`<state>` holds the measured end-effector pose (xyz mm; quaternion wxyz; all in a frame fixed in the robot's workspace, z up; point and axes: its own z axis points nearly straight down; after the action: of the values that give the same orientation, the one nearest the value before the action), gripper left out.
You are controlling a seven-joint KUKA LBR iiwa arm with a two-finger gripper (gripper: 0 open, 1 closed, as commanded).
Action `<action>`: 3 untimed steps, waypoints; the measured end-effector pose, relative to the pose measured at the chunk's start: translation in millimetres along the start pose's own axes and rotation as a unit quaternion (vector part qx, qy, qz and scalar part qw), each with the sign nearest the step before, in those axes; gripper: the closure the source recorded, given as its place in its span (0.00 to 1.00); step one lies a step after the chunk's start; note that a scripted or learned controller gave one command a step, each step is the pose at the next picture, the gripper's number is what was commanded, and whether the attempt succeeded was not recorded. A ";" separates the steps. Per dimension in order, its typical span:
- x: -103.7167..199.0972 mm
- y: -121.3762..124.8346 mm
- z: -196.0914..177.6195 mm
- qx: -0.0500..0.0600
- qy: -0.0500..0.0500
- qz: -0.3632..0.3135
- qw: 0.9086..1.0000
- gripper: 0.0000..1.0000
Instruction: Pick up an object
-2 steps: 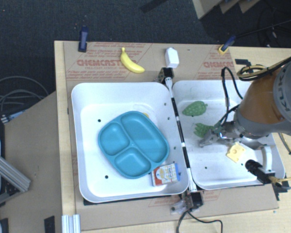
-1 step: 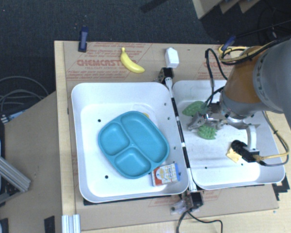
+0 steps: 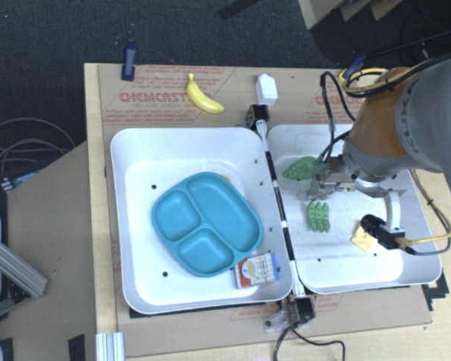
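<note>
Camera view: the gripper is seen in the right bin above a green object; jaw state cannot be told

A divided tray and a carton lie in the left bin; vegetables in the right bin.

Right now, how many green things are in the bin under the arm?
2. A green leafy piece lies near the right bin's upper left, and a ridged green piece lies just below it. The arm may hide more.
</note>
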<state>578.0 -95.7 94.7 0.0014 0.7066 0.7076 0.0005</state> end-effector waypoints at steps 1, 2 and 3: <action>0.0 -0.1 0.1 0.000 0.000 0.000 1.000 0.00; 1.2 -33.0 10.5 0.003 0.001 0.001 1.000 0.00; -5.6 -28.8 10.2 0.001 0.000 0.001 1.000 0.00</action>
<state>549.3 -101.3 84.4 0.0006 0.7073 0.7069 0.0001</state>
